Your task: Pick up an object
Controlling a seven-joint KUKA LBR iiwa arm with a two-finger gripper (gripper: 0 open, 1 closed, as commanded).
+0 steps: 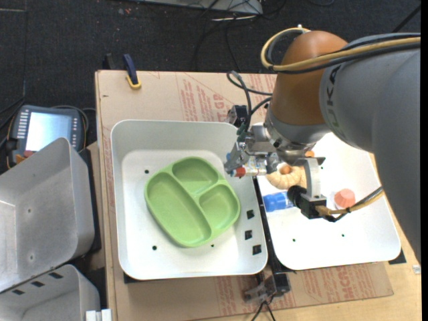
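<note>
Arm (348,92) is nearest the camera, big grey link and orange band covering the top of the right bin (348,239). Gripper (284,172) sits low over the divider between the bins, at the right bin's upper-left corner. Can't tell gripper state, wrist body hides it.

Landmark = right bin. Inside it, bunched at the left edge: tan ring-shaped toy (287,175) directly under the gripper, blue block (275,201) just below that, small orange-pink piece (344,198) further right, apart from the other two. Green divided plate (192,200) lies flat in the left bin (127,179), across the divider from the right bin.

Step, my read: descent/grasp attempt on the tan toy. No object visibly held.

Next: close on the toy and lift straight up. Wall and cable are close, so little lateral margin.
</note>
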